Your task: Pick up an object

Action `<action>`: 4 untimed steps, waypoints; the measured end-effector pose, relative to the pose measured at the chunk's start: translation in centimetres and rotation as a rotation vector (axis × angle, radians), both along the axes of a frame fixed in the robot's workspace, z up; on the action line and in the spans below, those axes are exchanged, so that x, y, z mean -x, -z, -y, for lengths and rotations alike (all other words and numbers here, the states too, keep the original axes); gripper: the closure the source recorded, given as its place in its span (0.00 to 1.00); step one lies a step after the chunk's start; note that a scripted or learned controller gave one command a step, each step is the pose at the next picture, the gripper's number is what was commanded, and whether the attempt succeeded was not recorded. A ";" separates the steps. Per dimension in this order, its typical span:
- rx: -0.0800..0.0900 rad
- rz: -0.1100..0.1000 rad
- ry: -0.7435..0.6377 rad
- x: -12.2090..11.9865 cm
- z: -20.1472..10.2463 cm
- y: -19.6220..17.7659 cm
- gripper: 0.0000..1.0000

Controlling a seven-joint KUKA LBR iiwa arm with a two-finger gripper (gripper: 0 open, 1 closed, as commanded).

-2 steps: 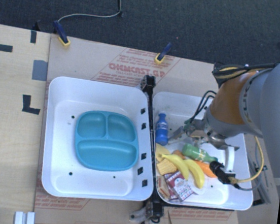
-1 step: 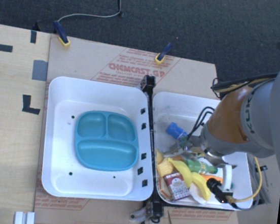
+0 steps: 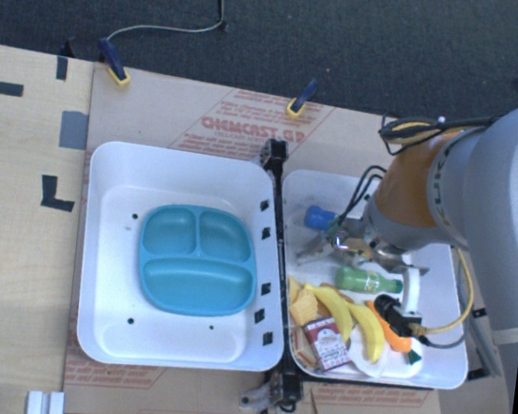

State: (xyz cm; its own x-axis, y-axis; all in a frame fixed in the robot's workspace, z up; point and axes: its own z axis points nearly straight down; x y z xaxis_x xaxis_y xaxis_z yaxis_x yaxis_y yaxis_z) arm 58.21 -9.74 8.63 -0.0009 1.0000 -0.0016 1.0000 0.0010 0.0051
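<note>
My gripper (image 3: 322, 246) hangs low over the left part of the right bin (image 3: 441, 372), under the orange-banded wrist. Just behind it lies a small blue object (image 3: 317, 218). A green bottle (image 3: 368, 282) lies on its side to the gripper's right. In front of it are two yellow bananas (image 3: 354, 320), a red and white box (image 3: 326, 343), a yellow piece (image 3: 303, 304) and an orange item (image 3: 395, 339). I see nothing held in the gripper.
The left bin (image 3: 105, 228) holds a blue divided plate (image 3: 198, 260). A black divider with clips (image 3: 272, 250) separates the bins. The arm's bulk covers the right bin's far right side. Yellow clamps (image 3: 115, 67) sit on the cardboard's far edge.
</note>
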 end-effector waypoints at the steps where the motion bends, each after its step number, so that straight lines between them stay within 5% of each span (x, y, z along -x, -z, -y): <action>1: 0.001 0.001 0.001 3.9 1.5 0.0 0.00; 2: 0.000 -0.001 0.000 0.1 -0.2 0.0 0.00; 3: 0.000 -0.004 0.001 -1.2 2.2 -15.8 0.00; 4: -0.001 -0.009 0.001 -0.8 4.6 -7.2 0.00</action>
